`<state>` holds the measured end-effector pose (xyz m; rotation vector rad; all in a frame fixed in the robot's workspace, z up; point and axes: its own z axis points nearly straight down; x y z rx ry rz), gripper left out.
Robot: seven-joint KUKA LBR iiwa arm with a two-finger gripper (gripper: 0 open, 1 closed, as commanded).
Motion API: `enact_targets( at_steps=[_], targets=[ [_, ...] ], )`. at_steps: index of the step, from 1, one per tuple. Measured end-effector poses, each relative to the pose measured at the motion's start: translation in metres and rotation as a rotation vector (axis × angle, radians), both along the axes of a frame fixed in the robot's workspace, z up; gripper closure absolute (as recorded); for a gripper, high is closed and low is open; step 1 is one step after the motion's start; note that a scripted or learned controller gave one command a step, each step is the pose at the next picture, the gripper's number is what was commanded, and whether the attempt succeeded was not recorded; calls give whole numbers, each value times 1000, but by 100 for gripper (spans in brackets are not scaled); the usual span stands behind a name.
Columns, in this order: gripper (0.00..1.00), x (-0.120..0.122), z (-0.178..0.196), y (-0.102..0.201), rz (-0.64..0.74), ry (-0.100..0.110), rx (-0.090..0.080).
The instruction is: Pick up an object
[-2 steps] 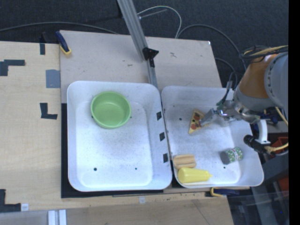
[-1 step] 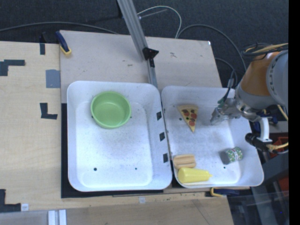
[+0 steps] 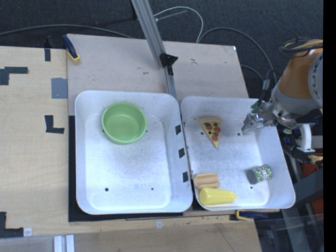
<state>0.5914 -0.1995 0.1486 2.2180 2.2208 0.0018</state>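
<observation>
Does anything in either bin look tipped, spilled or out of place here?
One thing: the small green-and-grey can in the right white bin lies on its side near the right wall. Nothing looks spilled or damaged.

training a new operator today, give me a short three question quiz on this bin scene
1. True or false: the green bowl sits in the left bin.
2. How many objects lie in the right bin?
3. Which object is nearest the end effector? A) pizza slice B) yellow item C) small can

Key: 1. true. 2. four: the pizza slice, the hot dog bun, the yellow item and the small can. 3. A.
</observation>
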Motion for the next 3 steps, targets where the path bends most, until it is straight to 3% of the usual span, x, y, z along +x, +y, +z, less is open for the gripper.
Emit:
enact_targets(
  at_steps=[1, 3],
  targets=[
    [100, 1, 53, 0, 0, -2, -1],
    [100, 2, 57, 99, 5, 4, 3]
  ],
)
